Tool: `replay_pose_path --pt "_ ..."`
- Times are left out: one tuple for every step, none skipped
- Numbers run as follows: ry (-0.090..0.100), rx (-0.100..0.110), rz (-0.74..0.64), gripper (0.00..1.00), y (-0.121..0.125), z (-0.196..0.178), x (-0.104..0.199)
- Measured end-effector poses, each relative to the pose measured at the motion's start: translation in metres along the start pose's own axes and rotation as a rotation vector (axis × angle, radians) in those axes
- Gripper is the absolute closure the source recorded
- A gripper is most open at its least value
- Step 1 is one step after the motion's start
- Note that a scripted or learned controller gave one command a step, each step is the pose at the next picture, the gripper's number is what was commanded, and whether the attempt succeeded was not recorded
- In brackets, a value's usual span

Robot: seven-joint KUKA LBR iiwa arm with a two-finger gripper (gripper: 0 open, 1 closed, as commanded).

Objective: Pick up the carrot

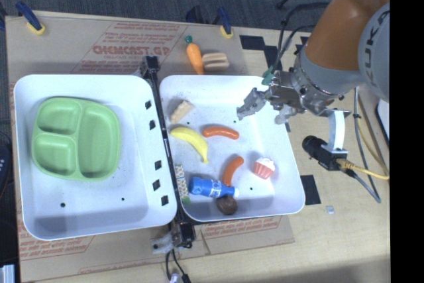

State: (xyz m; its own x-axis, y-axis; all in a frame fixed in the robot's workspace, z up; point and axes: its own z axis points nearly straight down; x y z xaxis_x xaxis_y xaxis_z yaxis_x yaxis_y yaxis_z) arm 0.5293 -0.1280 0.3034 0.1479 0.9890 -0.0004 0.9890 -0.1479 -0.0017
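Camera view has the gripper (265, 105) hovering over the right bin (281, 172) with fingers apart and nothing between them, so it's pre-approach; next move needs travel past the bin's far rim to the carrot (193, 56) lying on the bench.

The desk (344, 228) is pale wood, largely covered by a flat sheet of cardboard (126, 43) printed in red. Two shallow white bins sit side by side on the cardboard, the left bin (26, 209) touching the right bin (291, 189) along a shared edge. Beyond the right bin, on the cardboard, lie a carrot (194, 56) and, just beside it, a small sandwich (215, 61). Blue clamps (30, 18) grip the far edge. Black tape squares (255, 43) mark the bare wood.
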Motion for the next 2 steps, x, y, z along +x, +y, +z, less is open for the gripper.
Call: replay_pose_path --pt "0.001 0.005 0.239 0.0 -0.028 0.067 0.013" --pt "0.001 0.006 0.571 0.0 -0.003 0.113 0.006"
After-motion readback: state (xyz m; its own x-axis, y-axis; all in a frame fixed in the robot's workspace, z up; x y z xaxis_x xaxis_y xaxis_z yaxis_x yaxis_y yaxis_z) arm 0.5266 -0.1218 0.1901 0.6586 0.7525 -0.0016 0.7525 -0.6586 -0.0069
